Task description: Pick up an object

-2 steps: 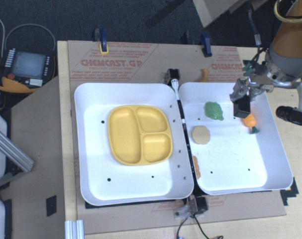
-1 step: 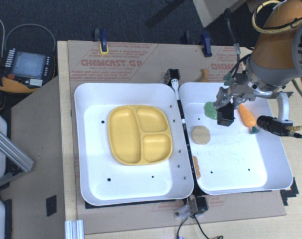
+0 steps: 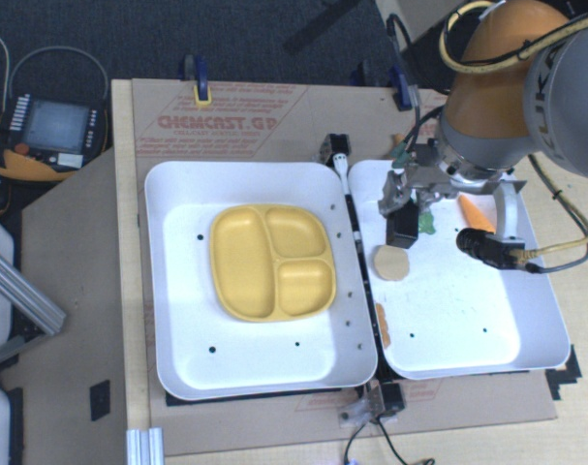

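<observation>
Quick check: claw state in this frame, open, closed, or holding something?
Claw: cannot be told; it is low in the right bin, just above a tan round piece.

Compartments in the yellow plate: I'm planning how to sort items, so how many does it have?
3. The yellow plate in the left bin has one large compartment along its left side, one at upper right, one at lower right. None looks hidden.

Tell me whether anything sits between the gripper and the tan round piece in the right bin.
Nothing visible does. The gripper hangs just above the tan round piece; the green piece and orange carrot lie off to the side.
</observation>
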